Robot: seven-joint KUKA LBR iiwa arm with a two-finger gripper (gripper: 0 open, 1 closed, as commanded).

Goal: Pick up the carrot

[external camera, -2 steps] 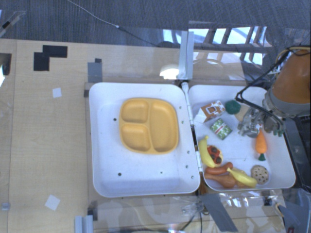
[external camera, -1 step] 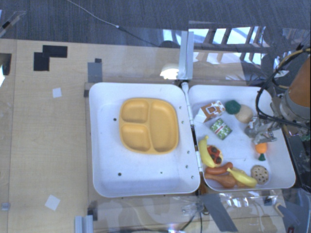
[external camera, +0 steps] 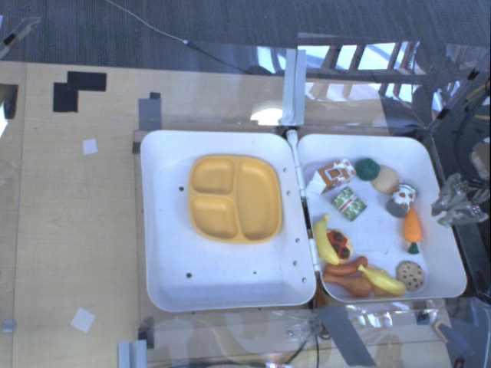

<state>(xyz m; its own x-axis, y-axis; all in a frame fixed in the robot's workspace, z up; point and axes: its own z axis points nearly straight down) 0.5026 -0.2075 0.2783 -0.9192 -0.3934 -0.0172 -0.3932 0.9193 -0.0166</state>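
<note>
Lowest in the view, at the front rim of the right bin point(external camera: 449, 205), lie a yellow banana point(external camera: 381, 279) and a brown sausage point(external camera: 349, 274), with a round cookie point(external camera: 410, 275) beside them. The claw point(external camera: 459, 204) hangs at the right edge, just outside that bin's right wall; I cannot tell how wide it stands, because it is small and blurred. The carrot point(external camera: 413, 225) lies in the right bin near this wall, close to the claw but apart from it, with the green end toward the front. Above it is a small grey and white toy point(external camera: 401, 200), then a beige ball point(external camera: 384, 180) and a dark green thing point(external camera: 367, 168). Further left are two small boxes point(external camera: 342, 188). The left bin point(external camera: 165, 205) holds a yellow plate point(external camera: 233, 198) with three sections.
</note>
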